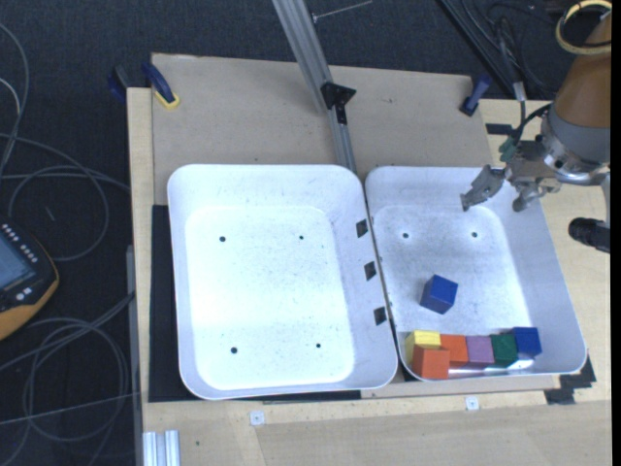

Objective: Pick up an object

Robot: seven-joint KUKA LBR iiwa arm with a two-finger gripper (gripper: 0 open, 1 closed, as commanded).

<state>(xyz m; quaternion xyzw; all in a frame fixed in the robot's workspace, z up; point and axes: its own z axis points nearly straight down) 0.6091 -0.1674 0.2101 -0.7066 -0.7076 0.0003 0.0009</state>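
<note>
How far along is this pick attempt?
Nothing is picked yet. The gripper hangs over the right bin's far edge, fingers spread with nothing between them. The blue cube lies alone mid-bin, and the row of blocks lies along the near wall. Left: descend, close on one, lift.

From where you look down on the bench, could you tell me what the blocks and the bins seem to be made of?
The blue block looks like painted wood or hard plastic: flat colour, crisp edges, no shine. The row of blocks looks the same. The right bin seems moulded white plastic, given its rounded rim and speckled matte floor.
</note>
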